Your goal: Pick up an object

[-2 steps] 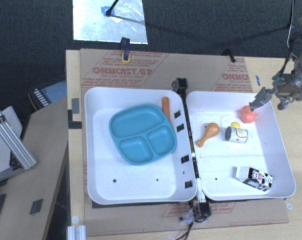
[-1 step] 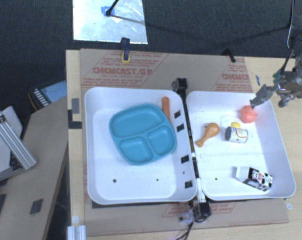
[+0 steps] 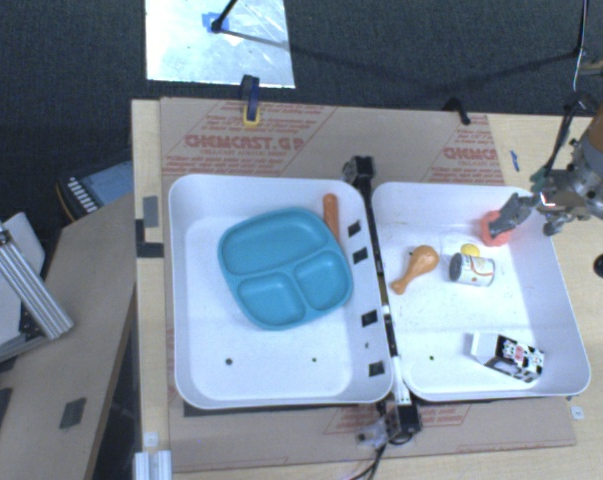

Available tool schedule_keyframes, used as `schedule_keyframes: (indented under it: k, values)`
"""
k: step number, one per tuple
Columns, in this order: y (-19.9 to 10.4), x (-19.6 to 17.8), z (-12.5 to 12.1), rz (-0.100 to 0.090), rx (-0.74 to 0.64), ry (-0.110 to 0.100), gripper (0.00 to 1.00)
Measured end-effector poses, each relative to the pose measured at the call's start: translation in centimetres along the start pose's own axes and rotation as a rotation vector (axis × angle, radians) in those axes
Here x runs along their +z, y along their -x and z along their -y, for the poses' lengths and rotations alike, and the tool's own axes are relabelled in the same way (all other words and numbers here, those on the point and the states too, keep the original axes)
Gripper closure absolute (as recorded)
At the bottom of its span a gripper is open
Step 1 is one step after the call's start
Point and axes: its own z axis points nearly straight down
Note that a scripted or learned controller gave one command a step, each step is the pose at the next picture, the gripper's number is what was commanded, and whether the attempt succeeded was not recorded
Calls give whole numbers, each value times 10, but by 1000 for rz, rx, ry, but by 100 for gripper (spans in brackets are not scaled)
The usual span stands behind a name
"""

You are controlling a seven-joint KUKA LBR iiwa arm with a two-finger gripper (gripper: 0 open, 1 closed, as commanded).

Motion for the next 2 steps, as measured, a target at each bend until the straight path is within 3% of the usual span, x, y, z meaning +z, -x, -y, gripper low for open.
schedule_keyframes:
  k: [2]
  values:
    - [-3,103,-6,-1,-1,-1,0]
